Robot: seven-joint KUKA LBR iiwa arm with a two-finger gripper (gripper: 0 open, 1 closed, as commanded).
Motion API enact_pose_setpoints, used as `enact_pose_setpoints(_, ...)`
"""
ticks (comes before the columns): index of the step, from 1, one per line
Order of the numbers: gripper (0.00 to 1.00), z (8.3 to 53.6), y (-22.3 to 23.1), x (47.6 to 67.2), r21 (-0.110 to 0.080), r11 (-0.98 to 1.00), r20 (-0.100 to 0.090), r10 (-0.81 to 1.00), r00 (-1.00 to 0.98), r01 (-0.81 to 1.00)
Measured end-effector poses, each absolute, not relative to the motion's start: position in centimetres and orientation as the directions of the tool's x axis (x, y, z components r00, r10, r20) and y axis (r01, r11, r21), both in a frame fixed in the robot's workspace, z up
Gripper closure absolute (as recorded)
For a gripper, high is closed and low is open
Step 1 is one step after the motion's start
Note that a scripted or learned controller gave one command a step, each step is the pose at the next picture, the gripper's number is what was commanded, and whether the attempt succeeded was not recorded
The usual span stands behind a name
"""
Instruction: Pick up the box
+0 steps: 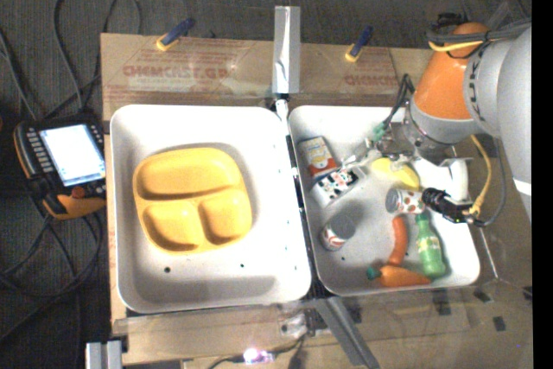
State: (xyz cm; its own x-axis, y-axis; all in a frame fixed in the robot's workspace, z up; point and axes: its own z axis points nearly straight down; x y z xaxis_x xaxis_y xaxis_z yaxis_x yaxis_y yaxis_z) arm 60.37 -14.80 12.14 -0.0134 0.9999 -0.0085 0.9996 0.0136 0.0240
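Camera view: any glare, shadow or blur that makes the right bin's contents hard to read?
Camera view: the white bins are bright and near washed out; the small box is soft, its print unreadable; the arm shadows the clutter under the gripper; the floor at the edges is dark.

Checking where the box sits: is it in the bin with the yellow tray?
No, the box lies in the right bin.
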Motion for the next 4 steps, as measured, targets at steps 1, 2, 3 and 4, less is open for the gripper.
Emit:
enact_pose_setpoints(1, 0.00, 12.7, -16.1, 61.3, 0.009, -0.030, -0.001, 1.000, 0.030, 1.000)
enact_pose_setpoints(2, 0.00, 9.6, -11.2, 64.4, 0.018, 0.022, -0.010, 1.000, -0.022, 1.000)
enact_pose_setpoints(3, 0.00, 9.5, -10.3, 63.9, 0.017, -0.254, -0.002, 0.967, 0.254, 0.967)
enact_pose_setpoints(4, 0.00, 9.1, -13.9, 60.9, 0.012, -0.330, -0.001, 0.944, 0.330, 0.944)
